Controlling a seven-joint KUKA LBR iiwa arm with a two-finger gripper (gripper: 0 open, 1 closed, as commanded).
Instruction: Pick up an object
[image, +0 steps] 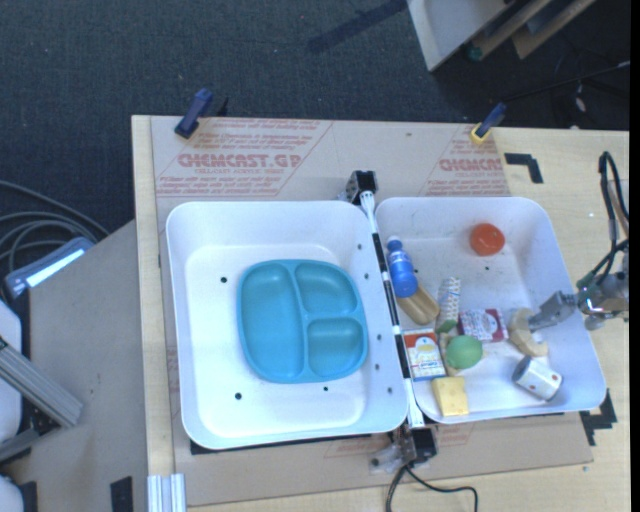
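The right bin (530, 215) holds the pickable clutter: an orange ball (487, 239), a blue bottle (401, 269), a green ball (463, 352), a yellow block (450, 396) and a white cylinder (537, 377). The gripper (553, 310) enters at the bin's right rim, so everything lies to its left, the white cylinder nearest, just below it. Whether its fingers are spread cannot be told. The left bin (200, 300) carries 1 blue divided plate (302, 320).

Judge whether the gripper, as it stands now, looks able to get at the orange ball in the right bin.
Probably yes. The orange ball lies alone on bare floor of the right bin, apart from the clutter, and the gripper at that bin's right side has nothing between it and the ball.
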